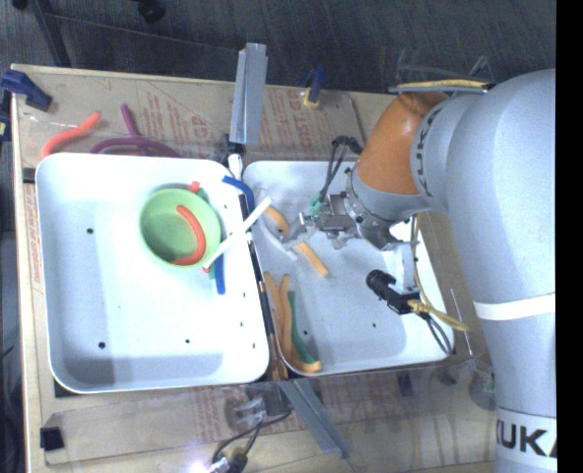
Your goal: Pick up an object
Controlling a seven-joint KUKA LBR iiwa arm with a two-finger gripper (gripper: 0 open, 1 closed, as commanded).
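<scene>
Grey arm (488,166) over right bin (370,358); tool (323,223) partly hidden, state unclear.

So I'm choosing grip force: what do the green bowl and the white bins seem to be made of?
The green bowl looks like moulded plastic: even bright colour, smooth matte surface, rounded rim. The white bins look like plastic or coated metal; their smooth surfaces with soft sheen and rounded corners leave it open.
</scene>
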